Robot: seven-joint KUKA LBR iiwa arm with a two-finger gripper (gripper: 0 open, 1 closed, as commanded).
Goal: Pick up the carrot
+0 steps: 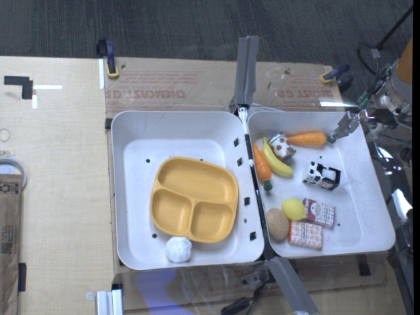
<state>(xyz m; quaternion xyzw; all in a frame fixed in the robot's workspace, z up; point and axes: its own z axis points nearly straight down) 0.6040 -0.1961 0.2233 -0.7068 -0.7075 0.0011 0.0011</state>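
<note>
White bin (367,195); carrot (307,138) unobscured

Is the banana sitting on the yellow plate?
No, the banana lies in the right bin, while the yellow plate is in the left bin.

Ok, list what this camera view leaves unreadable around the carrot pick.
- Gripper: its fingers are too small and blurred to read, right by the carrot tip.
- Arm: cut off by the right edge.
- Second carrot: partly under the banana.
- Cartons: print too small to read.
- White ball: too blurred to identify.
</note>
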